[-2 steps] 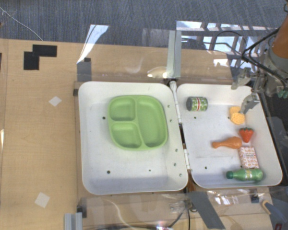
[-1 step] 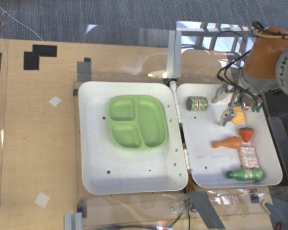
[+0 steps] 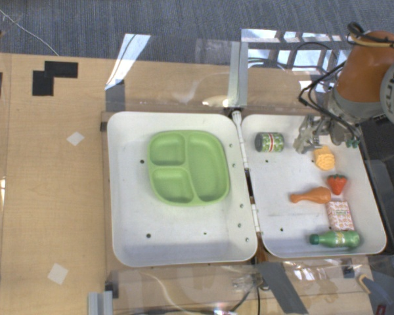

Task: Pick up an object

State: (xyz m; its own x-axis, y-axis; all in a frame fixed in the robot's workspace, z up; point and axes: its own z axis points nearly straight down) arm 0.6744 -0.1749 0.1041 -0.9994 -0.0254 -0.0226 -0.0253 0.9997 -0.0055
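Observation:
The right bin (image 3: 282, 231) holds a small green-labelled can (image 3: 269, 142), a yellow bumpy toy (image 3: 324, 158), a red strawberry (image 3: 338, 184), an orange chicken drumstick (image 3: 311, 195), a pink carton (image 3: 340, 215) and a green bottle (image 3: 335, 239) lying on its side. My gripper (image 3: 306, 142) hangs over the bin's far part, between the can and the yellow toy, a little left of the toy. It is open with nothing between its fingers.
The left bin (image 3: 128, 235) holds a green divided plate (image 3: 187, 167). A metal divider runs between the two bins. The arm's orange band (image 3: 368, 71) and black cables hang over the right bin's far right corner.

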